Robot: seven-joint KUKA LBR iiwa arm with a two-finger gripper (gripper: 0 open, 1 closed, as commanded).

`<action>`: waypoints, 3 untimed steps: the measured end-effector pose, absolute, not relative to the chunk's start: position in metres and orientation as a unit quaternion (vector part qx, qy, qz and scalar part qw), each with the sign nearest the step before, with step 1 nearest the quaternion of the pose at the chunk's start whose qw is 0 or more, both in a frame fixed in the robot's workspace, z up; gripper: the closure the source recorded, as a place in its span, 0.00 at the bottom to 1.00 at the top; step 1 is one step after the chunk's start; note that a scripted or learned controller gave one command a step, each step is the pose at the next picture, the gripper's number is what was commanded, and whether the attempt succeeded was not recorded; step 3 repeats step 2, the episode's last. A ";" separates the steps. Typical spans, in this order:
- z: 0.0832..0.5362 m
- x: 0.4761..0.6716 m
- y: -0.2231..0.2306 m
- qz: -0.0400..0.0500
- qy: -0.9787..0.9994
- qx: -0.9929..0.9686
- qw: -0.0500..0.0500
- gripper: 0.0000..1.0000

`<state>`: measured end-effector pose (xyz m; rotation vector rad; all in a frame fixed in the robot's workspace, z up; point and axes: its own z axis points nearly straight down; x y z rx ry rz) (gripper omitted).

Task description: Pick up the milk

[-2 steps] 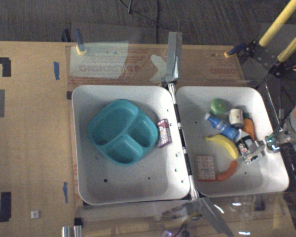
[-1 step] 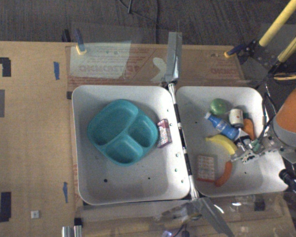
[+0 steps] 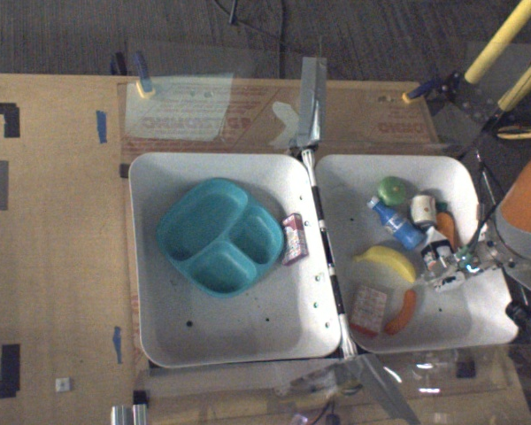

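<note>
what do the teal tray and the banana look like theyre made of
Teal tray: likely moulded plastic, matte to satin, judging by its uniform colour and three smoothly rounded compartments. Banana: probably a plastic toy, since it looks evenly yellow and smooth, though real fruit cannot be ruled out.

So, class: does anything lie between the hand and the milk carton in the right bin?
Taking the white, red-labelled carton as the milk, the orange sausage lies along its side facing the hand, and the banana sits close beside it. Nothing covers its top.

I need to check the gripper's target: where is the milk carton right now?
In the camera view, the milk carton lies in the left bin, against the right edge of the teal divided plate, near the divider between the bins.
</note>
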<state>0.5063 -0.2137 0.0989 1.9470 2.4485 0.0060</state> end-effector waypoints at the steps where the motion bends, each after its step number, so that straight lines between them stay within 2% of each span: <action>1: 0.188 0.542 -0.161 0.000 0.821 0.571 0.001 1.00; 2: 0.251 0.564 -0.133 0.000 0.659 0.752 0.001 1.00; 3: 0.251 0.564 -0.133 0.000 0.659 0.752 0.001 1.00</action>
